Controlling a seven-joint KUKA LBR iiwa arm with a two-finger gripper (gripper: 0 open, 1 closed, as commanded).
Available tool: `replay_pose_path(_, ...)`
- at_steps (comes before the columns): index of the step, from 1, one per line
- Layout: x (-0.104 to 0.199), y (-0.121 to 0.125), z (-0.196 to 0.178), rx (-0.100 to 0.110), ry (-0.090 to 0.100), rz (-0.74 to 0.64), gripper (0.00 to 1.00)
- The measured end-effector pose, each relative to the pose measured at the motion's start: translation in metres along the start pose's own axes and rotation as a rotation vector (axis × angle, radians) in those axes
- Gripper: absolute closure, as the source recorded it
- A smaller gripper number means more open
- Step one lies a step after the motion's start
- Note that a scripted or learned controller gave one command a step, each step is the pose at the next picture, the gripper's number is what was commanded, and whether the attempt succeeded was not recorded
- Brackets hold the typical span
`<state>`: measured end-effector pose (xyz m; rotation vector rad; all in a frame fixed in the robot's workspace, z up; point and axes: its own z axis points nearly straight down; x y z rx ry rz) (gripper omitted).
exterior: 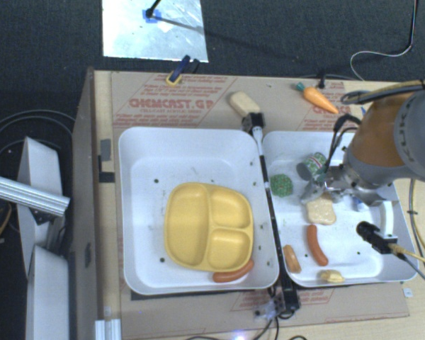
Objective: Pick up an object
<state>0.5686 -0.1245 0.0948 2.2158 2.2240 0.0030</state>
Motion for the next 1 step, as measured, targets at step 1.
replay_pose_path(1, 0.0991, -0.0218, -0.0903, 0.000, 0.001, -0.001, 1.00)
